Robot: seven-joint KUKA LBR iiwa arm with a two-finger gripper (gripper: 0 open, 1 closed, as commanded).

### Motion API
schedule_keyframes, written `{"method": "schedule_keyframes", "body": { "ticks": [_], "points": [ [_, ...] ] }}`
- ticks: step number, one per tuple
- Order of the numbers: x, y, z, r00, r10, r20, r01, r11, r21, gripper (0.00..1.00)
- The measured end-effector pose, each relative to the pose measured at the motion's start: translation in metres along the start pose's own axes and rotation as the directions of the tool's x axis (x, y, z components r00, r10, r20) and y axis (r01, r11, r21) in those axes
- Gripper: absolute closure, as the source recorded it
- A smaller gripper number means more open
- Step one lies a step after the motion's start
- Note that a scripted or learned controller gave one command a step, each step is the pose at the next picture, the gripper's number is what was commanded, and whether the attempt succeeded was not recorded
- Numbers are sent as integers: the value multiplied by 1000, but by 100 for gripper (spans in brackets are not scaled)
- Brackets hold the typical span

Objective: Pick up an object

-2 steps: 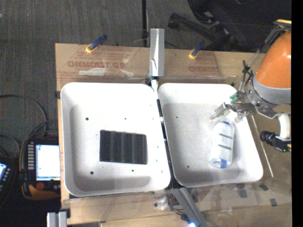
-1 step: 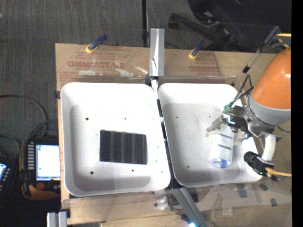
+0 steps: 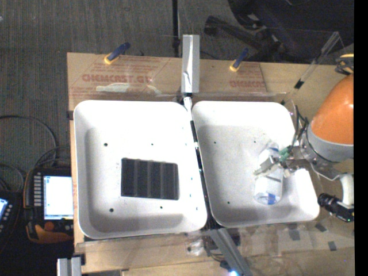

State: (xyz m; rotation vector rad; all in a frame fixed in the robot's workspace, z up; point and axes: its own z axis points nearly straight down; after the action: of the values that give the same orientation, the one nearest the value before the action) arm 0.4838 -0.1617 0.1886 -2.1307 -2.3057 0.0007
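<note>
Camera view's right bin point(image 3: 230, 206) holds a clear plastic bottle point(image 3: 269, 180), light, slippery, crushable, best gripped mid-body; gripper point(image 3: 280, 162) jaws' state unclear.

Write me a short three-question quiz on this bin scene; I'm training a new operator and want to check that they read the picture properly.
1. True or false: the dark ribbed rectangular object lies in the right bin.
2. Which bin does the pincer hover over? A) the left bin B) the right bin C) neither
3. Fill in: the clear plastic bottle lies just ____ the pincer in the picture.

Key
1. False: it lies in the left bin.
2. B: the arm reaches in from the picture's right, with the pincer over the right bin.
3. Below: the bottle, with a blue cap end, lies in the right bin under the pincer.
</note>
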Motion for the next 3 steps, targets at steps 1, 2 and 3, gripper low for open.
{"method": "schedule_keyframes", "body": {
  "ticks": [1,2,3],
  "points": [
    [-33,2,89,1000,3,8,-3,1000,-16,0],
    [-50,63,94,997,-70,12,70,997,-24,0],
    [-66,114,95,995,91,-34,-88,993,80,0]
  ]
}}
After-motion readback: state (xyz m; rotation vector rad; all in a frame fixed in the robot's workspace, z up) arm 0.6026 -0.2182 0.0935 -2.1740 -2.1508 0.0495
